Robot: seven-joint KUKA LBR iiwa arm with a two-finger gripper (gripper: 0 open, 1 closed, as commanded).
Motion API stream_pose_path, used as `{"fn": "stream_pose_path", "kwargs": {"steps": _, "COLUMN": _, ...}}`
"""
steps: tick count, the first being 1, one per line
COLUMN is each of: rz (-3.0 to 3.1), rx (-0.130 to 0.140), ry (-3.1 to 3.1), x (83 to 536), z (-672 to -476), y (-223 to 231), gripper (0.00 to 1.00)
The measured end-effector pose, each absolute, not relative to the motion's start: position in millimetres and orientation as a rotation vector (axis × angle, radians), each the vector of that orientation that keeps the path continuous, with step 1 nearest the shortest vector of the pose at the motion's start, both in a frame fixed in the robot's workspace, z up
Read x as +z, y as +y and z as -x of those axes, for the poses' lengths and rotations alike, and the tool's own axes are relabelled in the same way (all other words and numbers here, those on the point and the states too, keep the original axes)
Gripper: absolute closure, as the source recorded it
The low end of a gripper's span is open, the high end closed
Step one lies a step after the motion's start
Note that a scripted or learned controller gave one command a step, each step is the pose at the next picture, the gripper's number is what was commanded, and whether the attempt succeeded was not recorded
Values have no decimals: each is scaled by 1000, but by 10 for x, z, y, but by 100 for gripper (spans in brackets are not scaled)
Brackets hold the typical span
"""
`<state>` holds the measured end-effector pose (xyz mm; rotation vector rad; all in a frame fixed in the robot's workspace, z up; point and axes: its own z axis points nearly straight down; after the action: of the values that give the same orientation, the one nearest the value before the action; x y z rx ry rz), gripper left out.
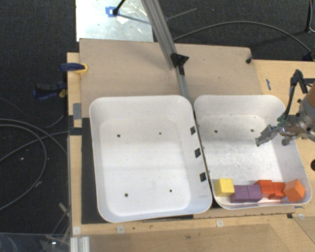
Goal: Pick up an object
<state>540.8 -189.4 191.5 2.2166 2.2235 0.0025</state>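
The gripper (264,137) hangs over the right part of the right bin (236,109), its grey tip slanting down and to the left above bare white floor. Whether it is spread or closed cannot be told from this slanted view; nothing shows held at the tip. Behind it the wrist and the grey arm (312,114) reach in from the right edge, with a dark cable looping above them.

The things to choose from lie in a row along the near wall of that bin, well apart from the gripper. From left to right they are a yellow block (224,186), a purple block (246,193), a red-orange block (271,188) and an orange block (295,190). The purple and red-orange ones touch or nearly touch; the orange one sits in the near right corner, tilted. The left bin (147,106) shows just its white floor with a few small dark dots.

As a judgement, the task stands at the approach step: no object is taken yet. The next move calls for carrying the gripper toward the near wall and lowering it over one block. The yellow block looks the easiest pick, since its left side is free. The near wall crowds all four, so a finger could strike the rim.
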Motion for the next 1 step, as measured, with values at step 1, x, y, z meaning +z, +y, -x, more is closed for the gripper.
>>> {"fn": "stream_pose_path", "kwargs": {"steps": 1, "rz": -2208, "rx": 7, "ry": 2228, "x": 2034, "z": -5814, "y": -1598, "gripper": 0}}
